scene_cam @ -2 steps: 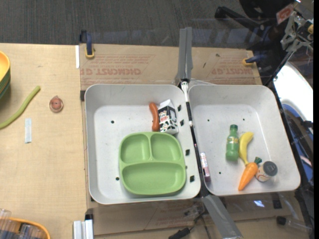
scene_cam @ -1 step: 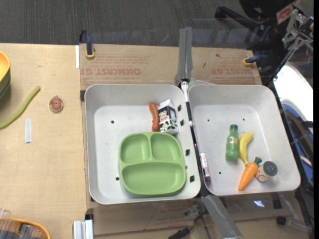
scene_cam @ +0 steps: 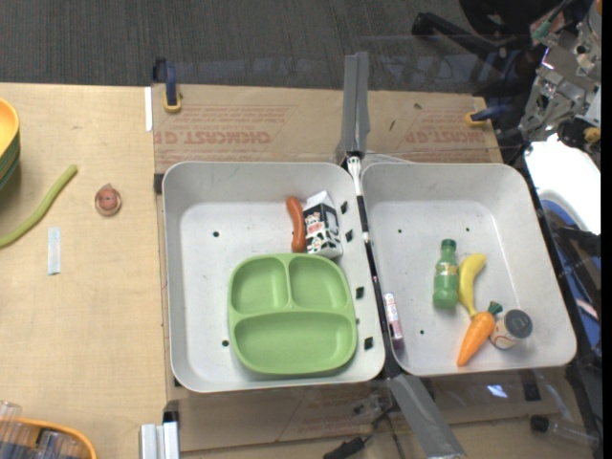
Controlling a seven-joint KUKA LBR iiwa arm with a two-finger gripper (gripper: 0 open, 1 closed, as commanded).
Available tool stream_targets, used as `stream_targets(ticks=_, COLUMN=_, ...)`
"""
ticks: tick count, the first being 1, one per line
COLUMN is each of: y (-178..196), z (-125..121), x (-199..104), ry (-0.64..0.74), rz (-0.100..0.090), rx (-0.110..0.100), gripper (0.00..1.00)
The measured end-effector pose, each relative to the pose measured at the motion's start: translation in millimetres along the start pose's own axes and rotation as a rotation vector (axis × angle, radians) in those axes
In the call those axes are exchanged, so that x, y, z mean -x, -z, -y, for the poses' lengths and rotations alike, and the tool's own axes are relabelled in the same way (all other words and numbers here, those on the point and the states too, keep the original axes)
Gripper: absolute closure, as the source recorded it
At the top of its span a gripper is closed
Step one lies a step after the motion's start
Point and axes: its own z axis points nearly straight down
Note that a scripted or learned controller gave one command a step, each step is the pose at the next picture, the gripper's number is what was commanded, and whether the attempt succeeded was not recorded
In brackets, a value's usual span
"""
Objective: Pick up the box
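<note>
One small box point(scene_cam: 322, 225) left untouched in left bin point(scene_cam: 191, 256), beside hot dog point(scene_cam: 297, 224). Gripper state cannot be told. Reach needed next.

mounted high above the bench point(scene_cam: 86, 352), looking down at a slant from the near side toward the far floor. far enough back to take in both white bins whole, the left bin point(scene_cam: 186, 285) and the right bin point(scene_cam: 535, 247) meeting near frame centre. takes in the cardboard sheet point(scene_cam: 249, 127) under the bins, the wooden benchtop out to the left, and a strip of dark carpet point(scene_cam: 239, 17) along the far edge. angled slightly, so bin walls splay outward toward the near side.
</note>
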Motion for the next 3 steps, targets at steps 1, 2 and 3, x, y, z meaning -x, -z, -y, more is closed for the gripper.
stream_targets(ticks=1, y=-110.5, z=10.0, x=28.4, ry=-0.173, rz=0.000, rx=-0.001, gripper=1.00)
stream_targets(ticks=2, y=-118.8, z=62.1, x=47.7, ry=0.071, rz=-0.001, rx=0.000, gripper=1.00)
stream_targets(ticks=3, y=-91.3, z=-10.5, x=-5.7, ry=0.309, rz=-0.001, rx=0.003, gripper=1.00)
